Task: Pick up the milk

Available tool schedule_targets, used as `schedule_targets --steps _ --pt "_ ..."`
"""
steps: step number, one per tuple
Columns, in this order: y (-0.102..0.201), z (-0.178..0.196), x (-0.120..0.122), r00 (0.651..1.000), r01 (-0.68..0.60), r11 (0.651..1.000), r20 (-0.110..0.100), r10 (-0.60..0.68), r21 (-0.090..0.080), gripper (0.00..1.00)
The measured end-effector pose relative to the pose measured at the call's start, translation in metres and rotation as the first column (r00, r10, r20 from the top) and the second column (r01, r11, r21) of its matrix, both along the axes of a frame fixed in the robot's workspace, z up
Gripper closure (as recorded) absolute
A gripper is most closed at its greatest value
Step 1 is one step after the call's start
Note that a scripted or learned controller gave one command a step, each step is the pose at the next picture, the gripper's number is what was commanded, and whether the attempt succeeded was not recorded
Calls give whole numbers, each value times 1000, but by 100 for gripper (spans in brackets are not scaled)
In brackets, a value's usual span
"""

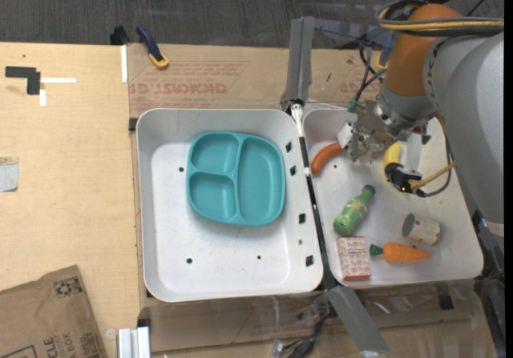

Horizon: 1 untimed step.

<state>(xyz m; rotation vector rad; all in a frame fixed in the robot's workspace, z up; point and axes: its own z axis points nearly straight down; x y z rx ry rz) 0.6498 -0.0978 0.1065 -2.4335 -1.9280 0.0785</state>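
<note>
Near the front rim of the right bin (pixel 469 212), just beside the carrot (pixel 405 252), lies the milk (pixel 353 259), a light, stiff little carton best pinched across its flat sides, while the gripper (pixel 367 142), its state beyond telling, hangs toward the bin's back.

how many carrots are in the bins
1: the carrot lies near the front of the right bin, beside the milk carton. Others may be hidden beneath the arm.
</note>
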Motion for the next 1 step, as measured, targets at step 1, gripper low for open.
schedule_targets --steps 1 --pt "0 0 0 1000 0 1000 0 0 0 0"
